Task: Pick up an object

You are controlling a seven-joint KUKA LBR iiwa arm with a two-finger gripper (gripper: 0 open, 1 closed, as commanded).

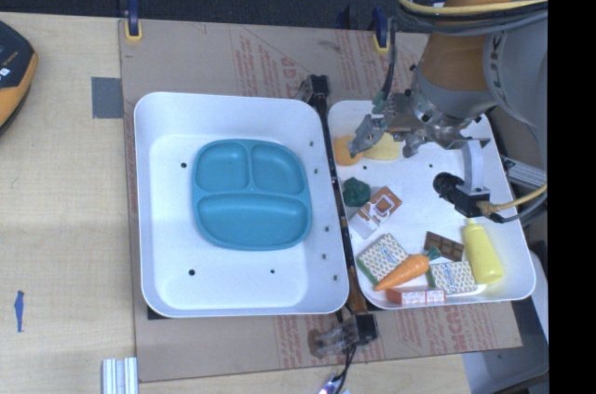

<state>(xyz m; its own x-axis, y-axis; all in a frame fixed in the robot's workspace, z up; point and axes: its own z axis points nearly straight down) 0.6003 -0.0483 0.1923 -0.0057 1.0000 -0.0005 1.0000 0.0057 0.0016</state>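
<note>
Desk [65,224]: pale wooden top with a brown cardboard sheet [233,47] under both bins, well to the left of the tool.
Left bin [154,197]: shallow white plastic bin, left of the tool, holding a blue three-part plastic plate [250,194] near its middle.
Right bin [517,285]: shallow white plastic bin, touching the left bin along its side; the tool hangs over its far end.
Tool [371,133]: grey two-finger tool at the end of the grey arm with the orange band [466,20], pointing down-left; whether its fingers are spread or pressed together, I cannot tell.
Yellow flat piece [380,150]: lies just below the tool, beside an orange piece at the bin's left wall.
Dark green lump [356,191]: below the tool, near the bin's left wall.
Small brown and white box [377,206]: just right of the green lump.
Green patterned packet [380,256]: further below the tool.
Orange toy carrot [402,272]: touching the packet, tilted.
Yellow plastic bottle [481,252]: below and to the right of the tool, near the bin's right wall.
</note>
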